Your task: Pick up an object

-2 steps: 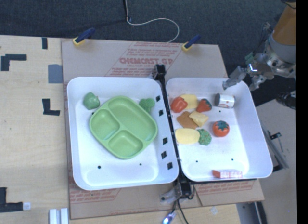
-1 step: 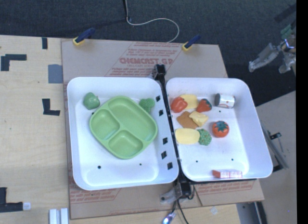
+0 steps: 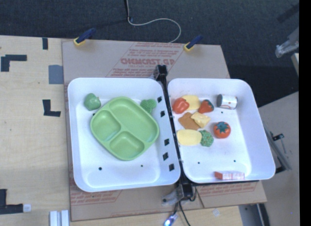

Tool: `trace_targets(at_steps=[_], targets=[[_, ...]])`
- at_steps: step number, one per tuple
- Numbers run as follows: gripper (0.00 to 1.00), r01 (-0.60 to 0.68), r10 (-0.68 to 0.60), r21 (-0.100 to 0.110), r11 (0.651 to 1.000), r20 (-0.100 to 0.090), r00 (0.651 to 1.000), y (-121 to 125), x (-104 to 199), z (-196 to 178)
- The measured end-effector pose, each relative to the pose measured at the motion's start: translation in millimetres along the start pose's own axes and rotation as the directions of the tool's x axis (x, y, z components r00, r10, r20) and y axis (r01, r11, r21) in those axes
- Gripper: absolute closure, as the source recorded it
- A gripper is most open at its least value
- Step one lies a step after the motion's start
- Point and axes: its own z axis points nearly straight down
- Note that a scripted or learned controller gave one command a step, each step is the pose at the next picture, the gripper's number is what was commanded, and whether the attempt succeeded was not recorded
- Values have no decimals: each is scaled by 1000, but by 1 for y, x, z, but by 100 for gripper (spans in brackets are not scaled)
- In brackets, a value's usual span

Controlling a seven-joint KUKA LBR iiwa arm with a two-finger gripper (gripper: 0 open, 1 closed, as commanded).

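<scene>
Two shallow white bins sit side by side on a sheet of cardboard, seen from above at a slant. The left bin (image 3: 77,137) holds a light green divided plate (image 3: 125,128) lying flat, tilted on the diagonal. A small green toy vegetable (image 3: 91,101) rests at the plate's ten o'clock, just beside its rim. Another green piece, like broccoli (image 3: 148,105), touches the rim at two o'clock.

The right bin (image 3: 252,137) holds a cluster of toy food toward its nine o'clock side. A red pepper (image 3: 180,105) and a yellow piece (image 3: 191,102) touch each other. Below them lie a brown slab (image 3: 187,121), a pale yellow wedge (image 3: 200,119), a yellow lemon-like piece (image 3: 188,137) and a small broccoli floret (image 3: 207,139). A strawberry (image 3: 206,106) sits at the cluster's one o'clock. A tomato (image 3: 221,130) stands apart at three o'clock. A small silver can (image 3: 226,101) lies on its side toward the bin's one o'clock. A flat red and white packet (image 3: 229,175) rests against the six o'clock wall.

No object has been picked yet. The best targets are probably the tomato or the can, since each has free space around it. A descent into the packed cluster risks nudging neighbours or pinching two pieces together. The packet lies flat against the wall and looks hard to get fingers around.

A grey piece of the arm (image 3: 286,48) shows at the frame's two o'clock edge, well away from both bins. Its gripper's state cannot be told.
</scene>
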Motion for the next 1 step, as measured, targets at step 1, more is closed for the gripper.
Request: trace_targets(at_steps=[1], targets=[[0, 7, -7, 15, 1000, -6, 1000, -56, 88, 8]])
